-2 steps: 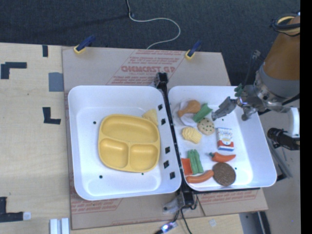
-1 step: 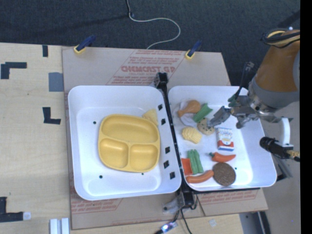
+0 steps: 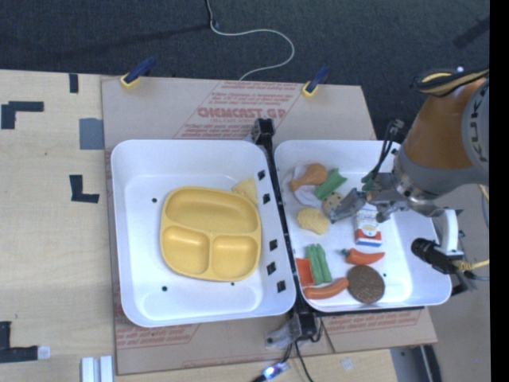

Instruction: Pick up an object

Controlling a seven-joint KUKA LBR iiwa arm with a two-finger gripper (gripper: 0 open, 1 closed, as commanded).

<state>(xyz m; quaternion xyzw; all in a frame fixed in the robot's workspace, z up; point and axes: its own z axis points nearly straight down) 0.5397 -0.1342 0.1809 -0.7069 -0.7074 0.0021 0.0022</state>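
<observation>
Red printed lettering ran across the flat brown cardboard sheet (image 3: 238, 110) along its far edge, beyond the two white bins — the largest line appeared to read "CHEMCAST GP", with smaller lines above and below it too fine to make out. More red print showed on the cardboard's near edge, also illegible. A small white carton with red and blue markings (image 3: 367, 233) lay in the right-hand bin — its label could not be read.
</observation>
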